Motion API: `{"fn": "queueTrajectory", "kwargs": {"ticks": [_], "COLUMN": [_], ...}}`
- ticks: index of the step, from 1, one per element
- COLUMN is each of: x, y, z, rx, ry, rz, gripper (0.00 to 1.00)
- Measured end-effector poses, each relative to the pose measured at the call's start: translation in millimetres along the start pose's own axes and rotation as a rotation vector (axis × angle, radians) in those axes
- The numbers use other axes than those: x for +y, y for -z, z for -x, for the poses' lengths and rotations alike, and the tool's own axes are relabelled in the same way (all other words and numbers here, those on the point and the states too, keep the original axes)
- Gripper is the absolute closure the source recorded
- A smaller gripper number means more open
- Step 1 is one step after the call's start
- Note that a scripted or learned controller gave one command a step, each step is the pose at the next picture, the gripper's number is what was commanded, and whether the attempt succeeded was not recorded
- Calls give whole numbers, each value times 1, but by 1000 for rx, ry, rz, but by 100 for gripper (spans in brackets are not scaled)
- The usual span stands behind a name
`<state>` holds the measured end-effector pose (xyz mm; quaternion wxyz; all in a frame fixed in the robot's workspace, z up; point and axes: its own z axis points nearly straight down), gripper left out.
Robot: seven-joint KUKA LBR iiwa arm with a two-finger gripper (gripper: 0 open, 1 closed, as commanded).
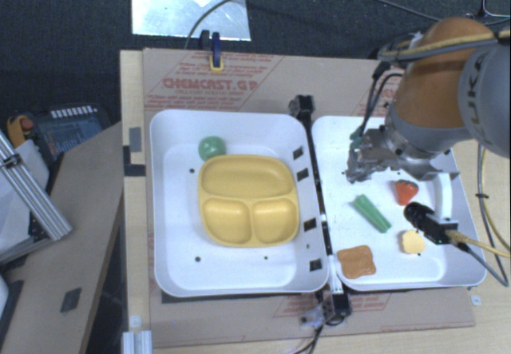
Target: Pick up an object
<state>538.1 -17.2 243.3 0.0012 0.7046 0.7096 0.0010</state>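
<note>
Hovering arm (435, 97) near green block (372, 212), right bin (335, 220)

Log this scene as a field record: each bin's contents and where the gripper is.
left bin: yellow tray; green ball at the tray's far left corner
right bin: green block, red item, yellow piece, brown slab
gripper: over the right bin's far part, left of the red item
held: nothing visible
</note>
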Motion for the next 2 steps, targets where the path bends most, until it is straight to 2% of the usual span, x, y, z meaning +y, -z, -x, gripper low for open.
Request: {"fn": "queueTrajectory", "kwargs": {"ticks": [2], "x": [43], "y": [5], "z": [-108], "rx": [2], "ry": [1], "rz": [0], "gripper": [100]}}
